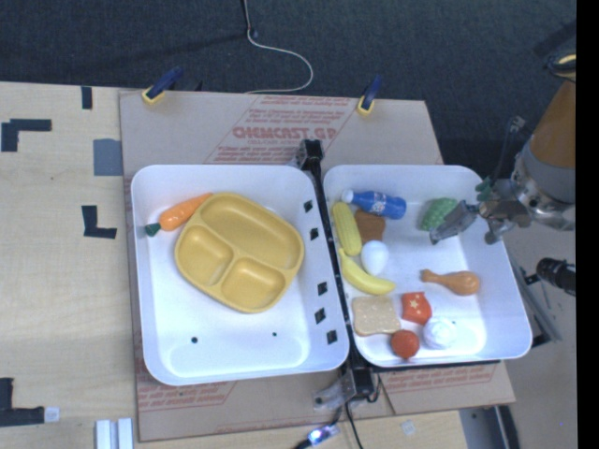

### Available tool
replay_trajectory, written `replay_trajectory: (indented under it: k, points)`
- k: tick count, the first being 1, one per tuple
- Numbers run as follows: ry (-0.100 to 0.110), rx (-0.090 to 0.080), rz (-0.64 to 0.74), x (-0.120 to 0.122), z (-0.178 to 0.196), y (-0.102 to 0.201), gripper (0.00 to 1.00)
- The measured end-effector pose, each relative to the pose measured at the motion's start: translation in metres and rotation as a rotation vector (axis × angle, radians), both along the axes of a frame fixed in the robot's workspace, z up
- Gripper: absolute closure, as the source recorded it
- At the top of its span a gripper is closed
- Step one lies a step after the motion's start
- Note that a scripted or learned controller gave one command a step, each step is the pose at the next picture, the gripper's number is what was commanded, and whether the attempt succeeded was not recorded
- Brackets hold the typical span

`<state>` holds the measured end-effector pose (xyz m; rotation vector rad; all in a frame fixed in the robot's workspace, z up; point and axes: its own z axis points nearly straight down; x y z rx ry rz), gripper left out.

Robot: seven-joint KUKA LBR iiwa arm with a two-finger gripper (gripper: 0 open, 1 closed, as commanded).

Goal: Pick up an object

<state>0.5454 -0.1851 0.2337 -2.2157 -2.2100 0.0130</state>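
Camera view: tray [239,251] (yellow) in left bin [150,279]

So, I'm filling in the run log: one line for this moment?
arm: over right white bin | gripper: beside green leafy toy | grasp: none seen | yellow divided plate: left bin

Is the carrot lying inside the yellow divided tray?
No, the carrot lies on the left bin's floor beside the yellow tray's upper left edge.

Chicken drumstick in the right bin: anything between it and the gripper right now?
Nothing visible. The gripper sits over the right bin's far right part, beside the green leafy piece. The chicken drumstick lies just nearer the camera, alone on bare white floor; the tomato piece is to its lower left, apart.
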Motion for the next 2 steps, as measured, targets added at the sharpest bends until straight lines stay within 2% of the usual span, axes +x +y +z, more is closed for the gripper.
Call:
replay_trajectory:
  k: [1,2]
  points:
    - [-0.013,-0.003,0.003,0.003,0.007,0.000,0.00]
    - [-0.007,-0.002,0.004,0.005,-0.057,0.004,0.00]
